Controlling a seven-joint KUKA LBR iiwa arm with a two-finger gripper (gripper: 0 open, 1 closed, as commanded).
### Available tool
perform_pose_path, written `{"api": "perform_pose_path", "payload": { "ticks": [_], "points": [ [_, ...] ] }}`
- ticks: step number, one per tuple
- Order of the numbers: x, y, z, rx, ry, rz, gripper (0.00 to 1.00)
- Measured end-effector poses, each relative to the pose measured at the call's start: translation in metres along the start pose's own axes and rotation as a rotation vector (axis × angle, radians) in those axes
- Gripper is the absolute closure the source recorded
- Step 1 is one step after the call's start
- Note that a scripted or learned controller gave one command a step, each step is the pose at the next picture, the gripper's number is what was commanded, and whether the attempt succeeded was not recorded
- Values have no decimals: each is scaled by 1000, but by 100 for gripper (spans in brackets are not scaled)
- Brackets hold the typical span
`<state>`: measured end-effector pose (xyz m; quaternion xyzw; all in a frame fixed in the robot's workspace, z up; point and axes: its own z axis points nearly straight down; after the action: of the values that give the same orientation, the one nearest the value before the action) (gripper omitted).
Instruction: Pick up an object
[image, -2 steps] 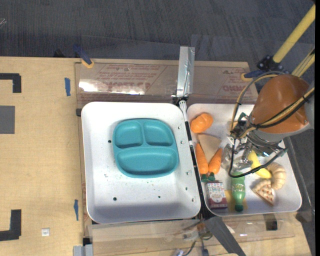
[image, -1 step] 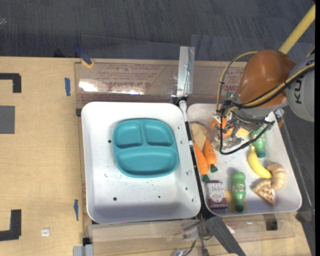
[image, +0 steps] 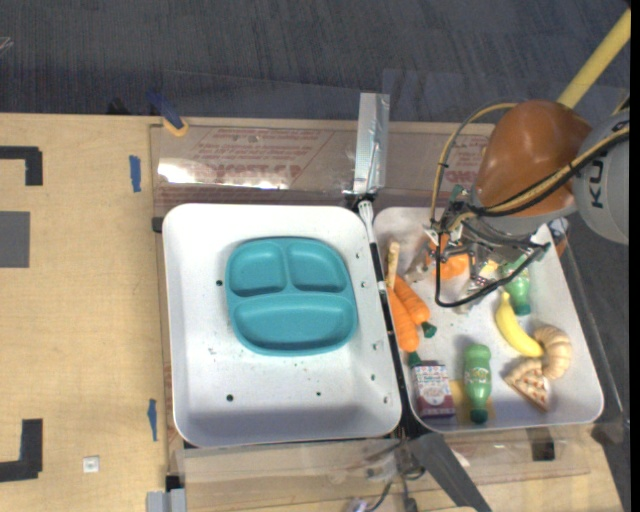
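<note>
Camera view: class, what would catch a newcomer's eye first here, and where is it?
The teal divided plate sits alone in the middle of the left bin. In the right bin, toy foods crowd together: a carrot, a banana, a green bottle. The arm's orange band hangs over that bin's far end.

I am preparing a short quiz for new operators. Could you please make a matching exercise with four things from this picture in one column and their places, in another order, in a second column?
Things:
1. teal divided plate
2. banana
3. carrot
4. green bottle

Places:
A. along the left wall of the right bin
B. in the middle of the left bin
C. right bin, near its front edge, beside the small purple carton
D. right bin, just left of the croissant

Pairs: 1-B, 2-D, 3-A, 4-C
</note>
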<state>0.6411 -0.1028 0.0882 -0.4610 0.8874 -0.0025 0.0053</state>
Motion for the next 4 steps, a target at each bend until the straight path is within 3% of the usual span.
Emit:
{"api": "perform_pose_path", "payload": {
  "ticks": [1,2,3,4],
  "points": [
    [52,-10,0,-2,0,149,0],
    [82,-9,0,-2,0,104,0],
    [135,25,-1,-6,-4,66,0],
    [132,22,-12,3,-9,64,100]
  ]
}}
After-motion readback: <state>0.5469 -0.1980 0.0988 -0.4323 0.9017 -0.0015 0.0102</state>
